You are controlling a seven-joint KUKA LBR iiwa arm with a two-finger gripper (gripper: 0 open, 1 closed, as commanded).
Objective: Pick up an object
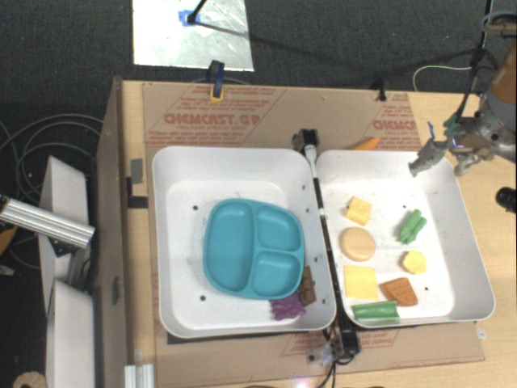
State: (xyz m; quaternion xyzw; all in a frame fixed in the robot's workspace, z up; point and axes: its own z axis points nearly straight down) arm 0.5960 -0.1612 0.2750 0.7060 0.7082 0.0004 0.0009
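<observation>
The right bin (464, 217) holds several small food pieces: a yellow cube (359, 210), a round tan piece (358, 244), a green piece (411, 226), a small yellow chunk (414, 262), a flat yellow square (361, 282), a brown cracker (399, 291) and a long green piece (375, 312). My gripper (445, 162) hangs over the bin's far right corner, above and well apart from all of them. Its fingers are spread open with nothing between them.
The left bin (182, 217) carries a teal divided plate (254, 249), with a purple piece (286, 306) and a brown piece (308, 288) at its near right. An orange piece (365, 144) lies on the cardboard behind the right bin.
</observation>
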